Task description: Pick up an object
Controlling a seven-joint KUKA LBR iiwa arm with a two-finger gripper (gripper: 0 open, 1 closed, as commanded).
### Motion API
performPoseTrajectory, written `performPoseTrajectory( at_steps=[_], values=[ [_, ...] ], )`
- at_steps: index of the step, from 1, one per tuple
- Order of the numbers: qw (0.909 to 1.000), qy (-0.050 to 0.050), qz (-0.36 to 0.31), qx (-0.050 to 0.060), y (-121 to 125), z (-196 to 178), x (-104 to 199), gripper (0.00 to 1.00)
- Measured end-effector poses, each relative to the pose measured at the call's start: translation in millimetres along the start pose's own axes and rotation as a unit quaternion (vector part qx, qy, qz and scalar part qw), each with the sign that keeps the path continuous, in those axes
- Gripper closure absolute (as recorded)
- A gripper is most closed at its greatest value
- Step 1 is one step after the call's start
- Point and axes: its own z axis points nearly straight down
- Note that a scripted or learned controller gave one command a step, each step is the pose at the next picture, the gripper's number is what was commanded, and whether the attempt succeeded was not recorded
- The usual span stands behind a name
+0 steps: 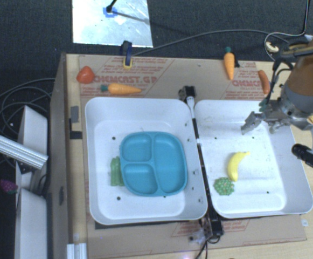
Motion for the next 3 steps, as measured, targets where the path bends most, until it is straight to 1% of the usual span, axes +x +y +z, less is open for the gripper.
performPoseTrajectory(
  at_steps=[1,2,3],
  values=[
    [1.0000,0.000,0.000,0.000,-40.4,96.1,53.2,0.00],
    [1.0000,0.000,-0.001,-0.001,-39.6,85.4,52.6,1.00],
    [1.0000,0.001,-0.002,-0.002,-32.3,-3.5,134.0,1.00]
  ],
)
